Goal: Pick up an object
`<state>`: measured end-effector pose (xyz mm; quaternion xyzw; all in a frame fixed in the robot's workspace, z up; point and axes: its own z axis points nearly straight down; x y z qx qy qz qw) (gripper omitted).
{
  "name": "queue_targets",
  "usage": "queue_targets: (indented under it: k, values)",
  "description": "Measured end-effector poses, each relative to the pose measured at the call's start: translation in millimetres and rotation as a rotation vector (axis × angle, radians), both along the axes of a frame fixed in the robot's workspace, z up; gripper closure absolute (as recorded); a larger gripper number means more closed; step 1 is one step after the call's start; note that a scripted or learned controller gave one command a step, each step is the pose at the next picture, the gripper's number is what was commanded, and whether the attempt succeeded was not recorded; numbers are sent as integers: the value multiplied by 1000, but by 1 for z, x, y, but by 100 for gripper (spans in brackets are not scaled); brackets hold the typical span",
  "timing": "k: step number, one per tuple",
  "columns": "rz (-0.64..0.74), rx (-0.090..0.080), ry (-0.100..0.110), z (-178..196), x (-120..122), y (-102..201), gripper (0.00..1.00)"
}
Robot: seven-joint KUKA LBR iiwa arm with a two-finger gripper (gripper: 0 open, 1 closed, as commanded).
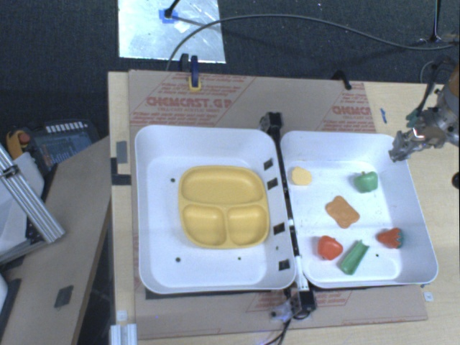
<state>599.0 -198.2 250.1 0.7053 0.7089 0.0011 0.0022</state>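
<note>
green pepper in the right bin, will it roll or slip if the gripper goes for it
The green pepper looks rounded and glossy, so it may roll when nudged and could slip from a pinch. It looks like a small toy, so probably light and stiff. It sits apart from the other pieces in the right bin, leaving room to approach.

We had one fixed camera above the surface (402, 320), and it looked down at a slant from the near side. It stood far enough to take in both white bins, the left bin (154, 214) and the right bin (413, 254), with some dark floor (57, 42) behind. The arm (440, 121) entered at the right edge.
</note>
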Motion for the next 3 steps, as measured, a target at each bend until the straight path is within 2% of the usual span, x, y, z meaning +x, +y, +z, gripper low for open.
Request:
queue_targets:
  k: [1,2,3]
  values:
    - [3,2,2,-8,12,45,100]
    - [5,3,2,0,18,96,100]
    - [3,2,2,-13,29,148,100]
